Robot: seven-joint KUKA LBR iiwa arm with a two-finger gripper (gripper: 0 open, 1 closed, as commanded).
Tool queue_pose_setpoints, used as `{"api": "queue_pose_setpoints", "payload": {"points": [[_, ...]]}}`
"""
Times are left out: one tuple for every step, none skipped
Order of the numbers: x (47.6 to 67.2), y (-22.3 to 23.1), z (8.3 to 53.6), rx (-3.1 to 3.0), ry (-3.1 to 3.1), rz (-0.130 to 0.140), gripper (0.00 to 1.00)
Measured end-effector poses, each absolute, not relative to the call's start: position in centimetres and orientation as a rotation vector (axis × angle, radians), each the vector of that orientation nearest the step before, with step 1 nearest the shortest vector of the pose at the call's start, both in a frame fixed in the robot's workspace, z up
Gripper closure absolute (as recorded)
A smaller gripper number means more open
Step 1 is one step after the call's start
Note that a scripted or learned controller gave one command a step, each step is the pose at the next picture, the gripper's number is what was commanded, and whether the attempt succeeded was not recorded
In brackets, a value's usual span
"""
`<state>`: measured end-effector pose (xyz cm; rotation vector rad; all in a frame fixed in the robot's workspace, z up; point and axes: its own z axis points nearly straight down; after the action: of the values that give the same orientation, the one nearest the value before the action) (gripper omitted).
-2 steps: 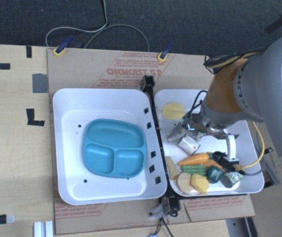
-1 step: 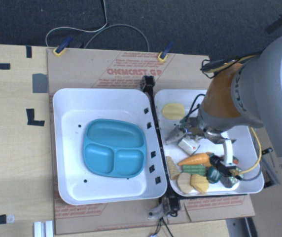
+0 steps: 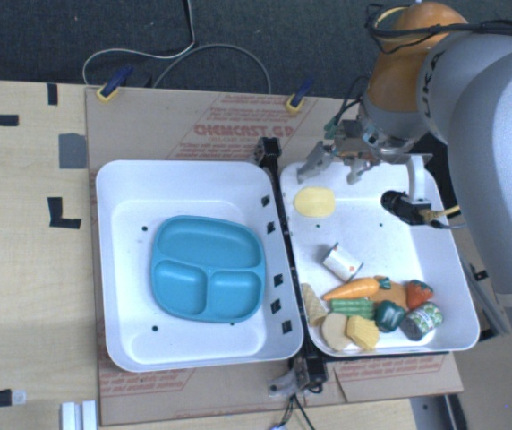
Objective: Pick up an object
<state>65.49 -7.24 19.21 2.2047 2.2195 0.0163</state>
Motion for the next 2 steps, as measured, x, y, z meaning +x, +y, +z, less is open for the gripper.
{"api": "queue_pose_setpoints", "payload": {"points": [[62.4, -6.3, 18.4, 2.222, 2.222, -0.004, 0.00], [62.8, -9.8, 8.0, 2.220, 2.218, -0.002, 0.00]]}}
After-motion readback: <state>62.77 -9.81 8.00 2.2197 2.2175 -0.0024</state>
